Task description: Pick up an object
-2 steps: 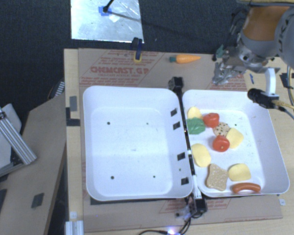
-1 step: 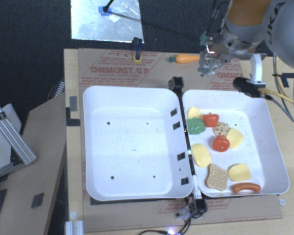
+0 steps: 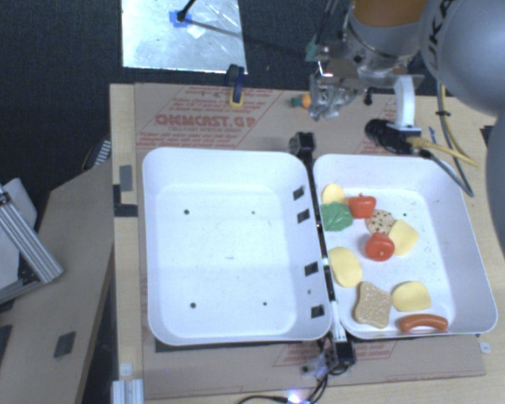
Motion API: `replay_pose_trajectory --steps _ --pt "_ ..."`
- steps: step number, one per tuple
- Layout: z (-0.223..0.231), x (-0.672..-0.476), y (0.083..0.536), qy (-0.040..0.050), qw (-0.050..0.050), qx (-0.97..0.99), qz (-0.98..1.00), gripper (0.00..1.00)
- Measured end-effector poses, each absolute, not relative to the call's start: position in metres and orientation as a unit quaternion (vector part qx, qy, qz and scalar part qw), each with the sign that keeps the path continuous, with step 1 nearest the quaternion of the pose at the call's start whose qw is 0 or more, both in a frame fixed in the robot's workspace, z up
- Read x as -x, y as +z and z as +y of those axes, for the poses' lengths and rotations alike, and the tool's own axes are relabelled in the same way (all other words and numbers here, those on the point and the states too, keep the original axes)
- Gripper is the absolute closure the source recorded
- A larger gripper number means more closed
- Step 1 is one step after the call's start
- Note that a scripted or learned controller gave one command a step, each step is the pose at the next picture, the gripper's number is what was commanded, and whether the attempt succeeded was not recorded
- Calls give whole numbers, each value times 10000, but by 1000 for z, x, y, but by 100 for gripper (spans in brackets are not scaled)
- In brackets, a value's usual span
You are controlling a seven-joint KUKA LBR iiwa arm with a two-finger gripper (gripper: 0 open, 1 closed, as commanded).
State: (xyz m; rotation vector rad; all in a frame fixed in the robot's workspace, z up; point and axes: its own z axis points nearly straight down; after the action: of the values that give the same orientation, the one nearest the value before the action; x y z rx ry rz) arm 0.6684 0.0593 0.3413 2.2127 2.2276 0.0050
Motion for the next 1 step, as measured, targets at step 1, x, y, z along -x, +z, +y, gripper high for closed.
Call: replay_pose_trajectory --steps 1 --pt "143 -669 377 19 12 -7051 7091 100"
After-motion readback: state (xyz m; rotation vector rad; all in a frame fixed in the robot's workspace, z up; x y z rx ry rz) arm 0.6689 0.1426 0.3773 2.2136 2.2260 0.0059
